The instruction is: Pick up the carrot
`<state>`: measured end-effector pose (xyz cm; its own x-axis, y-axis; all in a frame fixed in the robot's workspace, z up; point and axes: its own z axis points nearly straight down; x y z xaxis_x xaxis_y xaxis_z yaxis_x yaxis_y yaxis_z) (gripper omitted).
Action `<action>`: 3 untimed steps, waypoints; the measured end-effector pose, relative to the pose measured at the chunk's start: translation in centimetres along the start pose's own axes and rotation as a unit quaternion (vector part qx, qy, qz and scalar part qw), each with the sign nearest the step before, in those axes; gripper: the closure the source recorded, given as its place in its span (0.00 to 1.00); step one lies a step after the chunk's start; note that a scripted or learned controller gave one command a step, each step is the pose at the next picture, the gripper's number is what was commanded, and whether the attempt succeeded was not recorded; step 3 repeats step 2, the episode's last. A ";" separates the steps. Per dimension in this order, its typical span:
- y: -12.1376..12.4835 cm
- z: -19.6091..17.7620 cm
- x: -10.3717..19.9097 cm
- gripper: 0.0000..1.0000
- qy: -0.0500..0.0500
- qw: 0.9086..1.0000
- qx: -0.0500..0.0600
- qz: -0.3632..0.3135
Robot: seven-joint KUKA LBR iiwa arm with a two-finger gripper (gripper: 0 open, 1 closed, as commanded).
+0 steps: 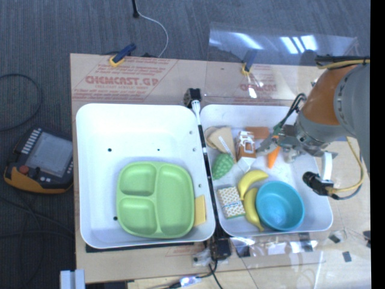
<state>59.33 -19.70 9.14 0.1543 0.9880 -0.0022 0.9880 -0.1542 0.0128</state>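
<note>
Lying in the right bin [325, 212], the carrot [273, 157] is looking light, stiff, smooth; mid-length grip advised; claw [280, 144] is hovering, state indiscernible.

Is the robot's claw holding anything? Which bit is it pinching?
It looks like the gripper has the carrot by its upper end, with the orange tip hanging below the fingers, over the right bin. The grip is small and partly hidden, so this isn't certain.

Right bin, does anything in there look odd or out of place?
Nothing looks spilled or damaged. The right bin is crowded: the carrot stands tilted at the gripper, and the banana is wedged against the blue bowl.
</note>
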 end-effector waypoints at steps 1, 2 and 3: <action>0.1 -1.0 -0.1 1.00 -0.002 1.000 -0.001 0.000; -0.5 -9.7 12.3 1.00 0.003 0.999 0.003 0.052; -0.5 -9.7 12.3 1.00 0.003 0.999 0.003 0.052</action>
